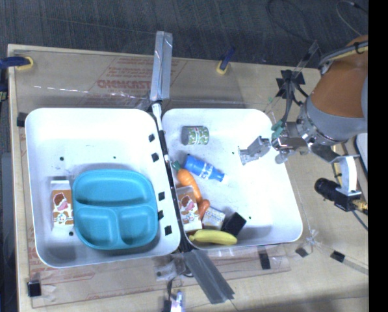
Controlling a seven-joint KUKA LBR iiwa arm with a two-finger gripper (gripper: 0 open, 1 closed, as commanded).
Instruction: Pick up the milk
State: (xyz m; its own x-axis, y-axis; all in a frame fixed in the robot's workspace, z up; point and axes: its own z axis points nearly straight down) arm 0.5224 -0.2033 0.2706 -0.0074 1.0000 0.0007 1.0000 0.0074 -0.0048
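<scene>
Pincer (253, 151) hangs over the right bin (292, 208), toward that bin's 2 o'clock corner, above bare white floor, and nothing is in its grip. Apart or together? At this slant it's a small grey blur, so I cannot tell. The arm (336, 99) comes in from 3 o'clock, its orange band cut off by the frame edge, with cables tangled in front of the wrist. Now the milk: two look-alike cartons are on show, and the print is too small to read, so which one is the milk I can't say. The right carton (187, 207) sits at the right bin's 8 o'clock, tight against the dividing wall and well apart from the pincer, hemmed in by a carrot (189, 180) at its 12 o'clock. The left carton (62, 210) lies in the left bin (32, 125) at 9 o'clock, its right edge tucked under or against the blue tray (112, 208). Back in the right bin, a bottle (203, 168) lies tilted near the centre and a can (195, 135) rests at 11 o'clock. A banana (213, 237) lines the 6 o'clock wall, with a black object (233, 223) just above it that's too dark to make out.
</scene>
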